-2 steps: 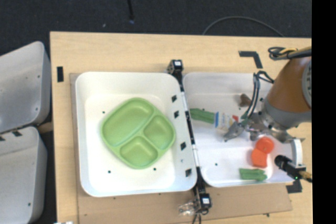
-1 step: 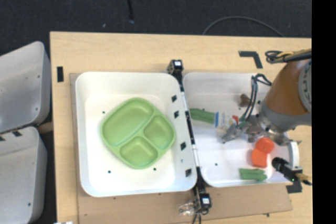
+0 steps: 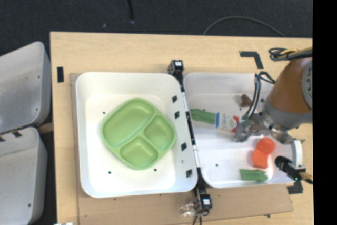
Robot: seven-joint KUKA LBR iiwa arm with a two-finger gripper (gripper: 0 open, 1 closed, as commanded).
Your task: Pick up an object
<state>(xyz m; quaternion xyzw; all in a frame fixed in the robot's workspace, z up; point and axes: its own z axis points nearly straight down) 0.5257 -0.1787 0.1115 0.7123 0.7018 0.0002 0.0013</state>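
Observation:
In the right bin (image 3: 221, 179) lie a green-capped white tube (image 3: 213, 118), an orange cup-like object (image 3: 263, 154), a flat green piece (image 3: 253, 175) near the front wall and a small brown item (image 3: 245, 99) toward the back. My gripper (image 3: 243, 132) hangs low over the middle of this bin, just right of the tube's white end and left of the orange object. The arm's orange band (image 3: 289, 87) rises behind it and hides part of the bin's right side.
The left bin (image 3: 84, 176) holds a green divided plate (image 3: 138, 133). A black clipped divider (image 3: 185, 124) runs between the bins. Cables (image 3: 281, 53) lie on the wooden bench at the back right.

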